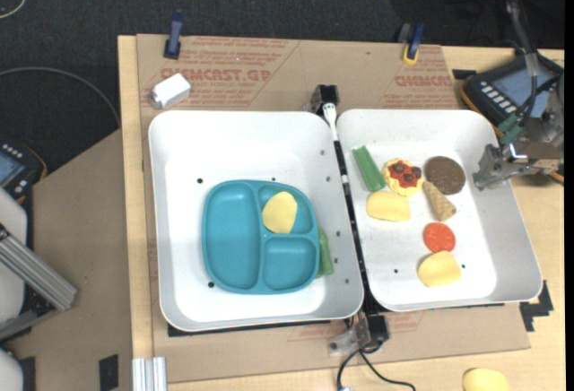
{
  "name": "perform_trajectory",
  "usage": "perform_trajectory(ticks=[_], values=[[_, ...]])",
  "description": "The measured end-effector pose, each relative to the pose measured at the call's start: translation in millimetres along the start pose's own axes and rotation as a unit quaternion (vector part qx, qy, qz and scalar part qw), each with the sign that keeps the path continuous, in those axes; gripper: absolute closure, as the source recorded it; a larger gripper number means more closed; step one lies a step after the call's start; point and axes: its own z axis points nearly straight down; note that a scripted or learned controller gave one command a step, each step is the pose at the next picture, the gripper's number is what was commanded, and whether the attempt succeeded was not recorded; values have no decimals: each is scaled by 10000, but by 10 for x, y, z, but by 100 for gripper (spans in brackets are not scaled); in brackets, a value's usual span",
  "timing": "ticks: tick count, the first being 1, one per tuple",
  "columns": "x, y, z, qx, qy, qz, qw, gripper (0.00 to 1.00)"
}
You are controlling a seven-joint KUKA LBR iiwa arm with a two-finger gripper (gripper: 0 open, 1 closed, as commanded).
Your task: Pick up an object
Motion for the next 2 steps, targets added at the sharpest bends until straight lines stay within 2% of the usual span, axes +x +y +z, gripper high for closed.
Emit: perform_trajectory(ticks=[1,2], values=[[-533,8,-280,-50,-21,3,10000,100],[-1245,2,-865,-65,-41,11,10000,100]])
